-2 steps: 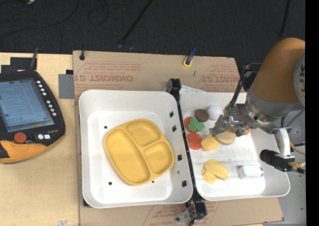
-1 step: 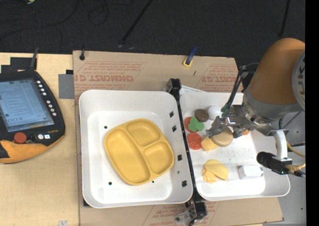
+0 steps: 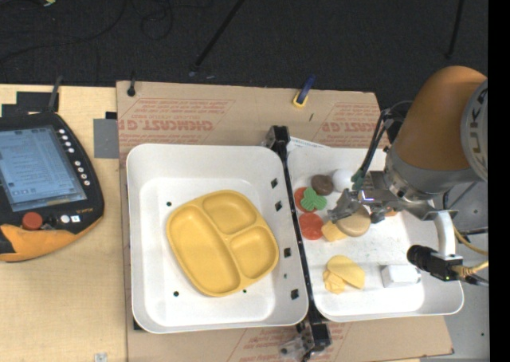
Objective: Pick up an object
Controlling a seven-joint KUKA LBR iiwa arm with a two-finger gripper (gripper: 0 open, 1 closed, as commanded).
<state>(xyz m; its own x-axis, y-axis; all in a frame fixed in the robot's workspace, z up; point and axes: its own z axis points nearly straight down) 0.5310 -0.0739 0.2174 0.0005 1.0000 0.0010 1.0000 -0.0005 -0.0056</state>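
fingers (image 3: 353, 207) open state unclear, over tan oval piece (image 3: 354, 225), long axis left-right

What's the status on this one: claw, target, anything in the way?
Claw low in right bin, over tan piece; grip unconfirmed. Red piece, green piece, brown piece crowd its left. Yellow tray in left bin.

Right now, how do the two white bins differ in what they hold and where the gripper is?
The left bin holds one yellow divided tray; the right bin holds several small toy foods, among them a yellow piece and a green piece. The gripper is over the right bin, not the left bin. Both are shallow, white and sit side by side.
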